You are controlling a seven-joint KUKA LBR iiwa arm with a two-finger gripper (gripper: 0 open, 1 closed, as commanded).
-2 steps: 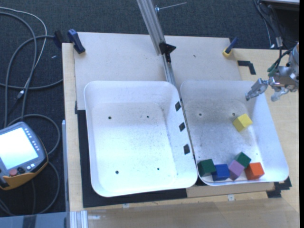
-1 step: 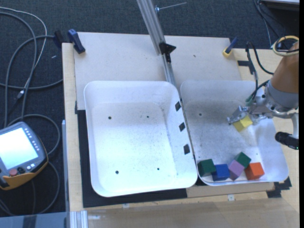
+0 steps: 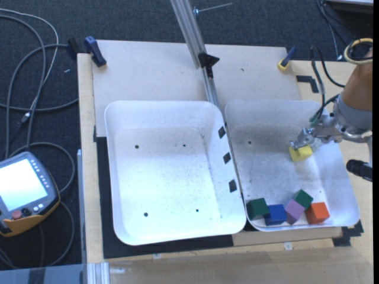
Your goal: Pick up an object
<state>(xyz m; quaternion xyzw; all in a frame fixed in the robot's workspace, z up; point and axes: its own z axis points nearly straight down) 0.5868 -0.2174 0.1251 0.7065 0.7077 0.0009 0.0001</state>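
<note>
Nearest the camera, along the front wall of the right bin [image 3: 349,176], sit five blocks in a loose row: dk green cube [image 3: 257,207], blue cube [image 3: 275,214], purple cube [image 3: 294,210], a second green cube [image 3: 304,198] just behind it, and orange cube [image 3: 317,213]. They touch or nearly touch, prob. because the bin floor slopes twd that wall and loose bits drift there; crowded like that they'd be awkward to grab w/o bumping neighbours. Left bin [image 3: 118,158] has bare floor, just a few dark dots. Off the bench on the left lies a teach pendant [image 3: 23,191] w/ lit screen, cables trailing over the dark carpet. Further back in the right bin, well apart from the row, is the yellow block [image 3: 301,152], the likely target since it stands alone w/ room around it. The gripper [image 3: 304,141] is right over it, coming in from the right at a slant; fingertips look to be touching or straddling the block's top edge, but the view is too small to say whether they're spread or closed, so can't tell if it's grasped. Block seems to rest on the bin floor, so I'd judge the pick not yet done. Farthest back: the bare board, a slanted alu. pole [image 3: 188,25], blue clamp [image 3: 95,50] at the rear left corner.
</note>
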